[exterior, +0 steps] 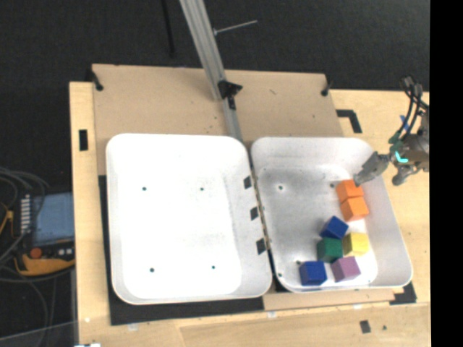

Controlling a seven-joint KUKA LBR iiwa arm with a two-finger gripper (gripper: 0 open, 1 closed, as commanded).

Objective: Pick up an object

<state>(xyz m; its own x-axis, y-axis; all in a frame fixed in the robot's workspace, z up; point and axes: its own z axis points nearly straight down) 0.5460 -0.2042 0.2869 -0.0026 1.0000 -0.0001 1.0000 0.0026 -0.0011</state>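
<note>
Several small blocks lie in the right bin (304,157), toward its right and front. Two orange blocks (352,199) sit together at the top of the group. Below them are a blue block (334,228), a green block (329,249), a yellow block (357,243), a purple block (346,267) and a second blue block (312,273). My gripper (380,178) hangs over the bin's upper right rim, just above and right of the orange blocks. Its fingers are spread open with nothing between them; the left fingertip (364,173) is near the upper orange block.
The left bin (177,215) stands beside the right one, joined by small clips along the shared edge. A slanted metal rail (206,45) rises from the back of the bench. Cables and a blue device (51,219) lie off the bench at left.
</note>
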